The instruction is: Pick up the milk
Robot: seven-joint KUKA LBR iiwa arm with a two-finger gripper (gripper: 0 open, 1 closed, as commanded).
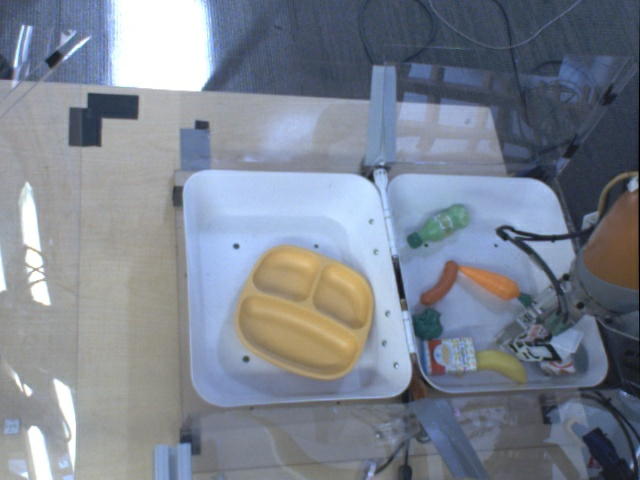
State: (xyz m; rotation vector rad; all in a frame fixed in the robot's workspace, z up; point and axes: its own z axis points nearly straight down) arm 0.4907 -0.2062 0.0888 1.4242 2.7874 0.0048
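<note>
**Gripper low over the milk carton in the right bin's near corner**

Two shallow white bins sit side by side on the pale wooden surface (90, 298). The left bin (210, 268) holds a yellow divided tray (305, 310), lying flat near its middle. The right bin (540, 203) holds the toy food: a green bottle (438, 225) lying on its side toward the far end, a reddish sausage (438, 282) and an orange carrot (489, 282) close together at mid-bin, a small dark green vegetable piece (429, 323) near the left wall, and a red-and-white box (452, 355) just beside a yellow banana (501, 365) along the near wall.

The milk (535, 349) — a small carton with black-and-white cow patches — lies in the near right corner of the right bin, just right of the banana. The grey arm with its orange band (610, 243) reaches in from the right, and the gripper (540, 320) sits directly over the carton, touching or nearly touching its top. Whether the fingers are spread or pressed onto the milk cannot be told — the tips blur into the carton's pattern. Black cables (530, 243) loop from the wrist across the bin's right side.
</note>
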